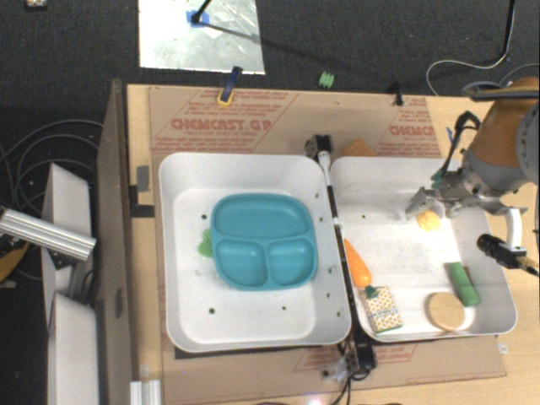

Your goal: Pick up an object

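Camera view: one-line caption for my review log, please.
Gripper over a small yellow object in the right bin; blue divided tray sits in the left bin.

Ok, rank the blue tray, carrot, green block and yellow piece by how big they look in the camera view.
1. Blue tray, by far.
2. Carrot.
3. Green block, close to the carrot, so that order is unsure.
4. Yellow piece.

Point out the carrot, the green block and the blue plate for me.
carrot [359, 265]: camera view, middle of its orange body.
green block [462, 282]: camera view, centre of its top face.
blue plate [264, 240]: camera view, ridge where its compartments meet.
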`<action>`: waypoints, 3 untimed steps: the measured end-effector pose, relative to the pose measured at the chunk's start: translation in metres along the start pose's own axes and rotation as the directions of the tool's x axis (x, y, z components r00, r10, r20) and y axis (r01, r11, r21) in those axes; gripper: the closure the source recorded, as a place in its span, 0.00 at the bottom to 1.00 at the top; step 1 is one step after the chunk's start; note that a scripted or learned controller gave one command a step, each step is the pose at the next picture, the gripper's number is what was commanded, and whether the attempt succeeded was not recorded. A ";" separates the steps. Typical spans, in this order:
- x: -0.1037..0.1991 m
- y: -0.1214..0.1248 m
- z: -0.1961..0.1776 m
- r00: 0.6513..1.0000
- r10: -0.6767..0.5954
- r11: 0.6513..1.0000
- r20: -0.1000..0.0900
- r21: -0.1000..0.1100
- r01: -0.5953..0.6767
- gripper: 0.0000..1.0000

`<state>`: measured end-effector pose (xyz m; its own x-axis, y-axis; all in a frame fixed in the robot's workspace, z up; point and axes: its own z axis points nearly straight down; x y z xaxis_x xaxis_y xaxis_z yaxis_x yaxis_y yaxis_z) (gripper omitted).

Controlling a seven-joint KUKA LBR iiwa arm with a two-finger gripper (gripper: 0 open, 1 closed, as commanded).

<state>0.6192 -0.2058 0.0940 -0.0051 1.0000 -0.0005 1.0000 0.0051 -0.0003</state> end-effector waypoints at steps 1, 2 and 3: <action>0.000 0.002 -0.014 1.000 -0.002 1.000 0.001 -0.006 0.002 1.00; 0.000 0.001 -0.014 1.000 -0.002 1.000 0.001 -0.005 0.002 0.00; -0.001 -0.013 -0.021 1.000 0.004 1.000 0.001 -0.001 -0.004 0.00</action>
<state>0.6060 -0.2066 0.1148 -0.0015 1.0000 -0.0012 1.0000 0.0015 0.0009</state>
